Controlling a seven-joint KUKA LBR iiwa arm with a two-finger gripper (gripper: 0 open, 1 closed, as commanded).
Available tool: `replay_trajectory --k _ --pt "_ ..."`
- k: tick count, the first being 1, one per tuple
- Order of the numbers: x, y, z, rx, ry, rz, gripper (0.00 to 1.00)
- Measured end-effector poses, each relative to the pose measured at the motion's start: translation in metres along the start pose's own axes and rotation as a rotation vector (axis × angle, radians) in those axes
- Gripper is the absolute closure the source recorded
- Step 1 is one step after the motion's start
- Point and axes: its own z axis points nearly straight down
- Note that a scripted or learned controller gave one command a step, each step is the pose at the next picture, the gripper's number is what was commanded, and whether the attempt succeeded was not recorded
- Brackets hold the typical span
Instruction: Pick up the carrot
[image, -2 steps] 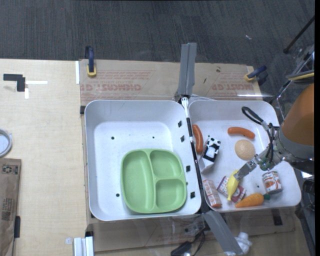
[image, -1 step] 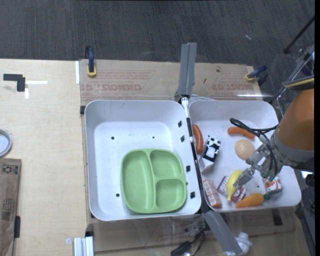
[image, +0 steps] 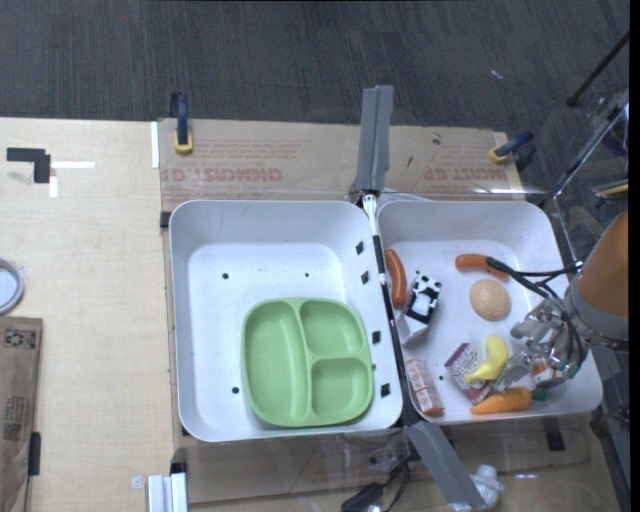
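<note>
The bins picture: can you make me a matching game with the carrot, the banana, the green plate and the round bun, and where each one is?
Things:
1. carrot
2. banana
3. green plate
4. round bun

Places:
A. in the left bin
B. at the right bin's near edge, by the gripper
C. middle of the right bin, above the banana
D. just above the carrot

Pairs: 1-B, 2-D, 3-A, 4-C

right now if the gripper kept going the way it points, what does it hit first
Probably the orange carrot at the near edge of the right white bin; the two-finger gripper points down-left just above it, though depth is unclear.
</note>
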Motion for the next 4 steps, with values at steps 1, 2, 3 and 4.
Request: replay_trajectory --k 1,2,3,4 --pt "0.007 0.066 -0.167 -0.001 0.004 -0.352 0.00" --pt "0.022 0.029 -0.064 -0.001 0.007 -0.476 0.00" --pt "-0.036 0.041 -0.072 -0.002 0.004 -0.454 0.00" --pt "0.020 0.026 -0.069 -0.001 0.006 -0.400 0.00"
